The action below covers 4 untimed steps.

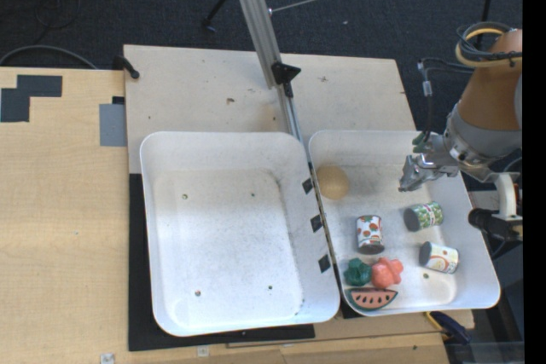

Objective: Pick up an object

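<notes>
My gripper (415, 176) hangs over the right bin (388, 151) near its right wall, just above and left of a green-labelled can (424, 216) lying on its side. I see nothing between its fingers. A tan ball (332, 182) rests at the bin's left wall. A small can with a red fruit label (368, 234) stands in the middle. At the front lie a green toy (357, 273), a red toy (387, 271) and a watermelon slice (374, 298). A white cup (438, 257) lies at the right.
The left bin (222, 230) adjoins the right one, with black clips along the shared wall. A slanted aluminium rail (260, 21) rises behind the bins. The arm's orange band and grey wrist (486, 111) enter from the right.
</notes>
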Tool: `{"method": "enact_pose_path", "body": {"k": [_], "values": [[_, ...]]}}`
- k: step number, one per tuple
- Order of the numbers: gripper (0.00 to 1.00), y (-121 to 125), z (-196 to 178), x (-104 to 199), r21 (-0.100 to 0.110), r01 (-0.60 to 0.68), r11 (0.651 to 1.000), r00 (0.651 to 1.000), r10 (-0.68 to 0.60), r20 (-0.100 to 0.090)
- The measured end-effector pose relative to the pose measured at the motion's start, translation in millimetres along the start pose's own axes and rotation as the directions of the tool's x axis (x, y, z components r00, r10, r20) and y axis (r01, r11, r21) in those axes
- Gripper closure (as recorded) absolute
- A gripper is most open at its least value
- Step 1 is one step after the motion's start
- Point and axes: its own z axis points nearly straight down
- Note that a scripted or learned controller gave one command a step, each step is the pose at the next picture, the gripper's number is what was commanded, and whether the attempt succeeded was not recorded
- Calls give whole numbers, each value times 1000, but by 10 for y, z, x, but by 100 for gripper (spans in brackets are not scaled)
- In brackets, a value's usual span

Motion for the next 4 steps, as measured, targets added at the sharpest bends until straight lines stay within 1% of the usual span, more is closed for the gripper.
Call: {"method": "enact_pose_path", "body": {"k": [1,2,3,4], "values": [[100,20,-634,-44,-3,11,1000,1000,-11,1],[100,26,-1025,-57,-1,11,1000,1000,-11,0],[100,118,-990,463,4,14,1000,1000,-14,-3],[100,129,-903,1071,5,15,1000,1000,-14,-3]]}}
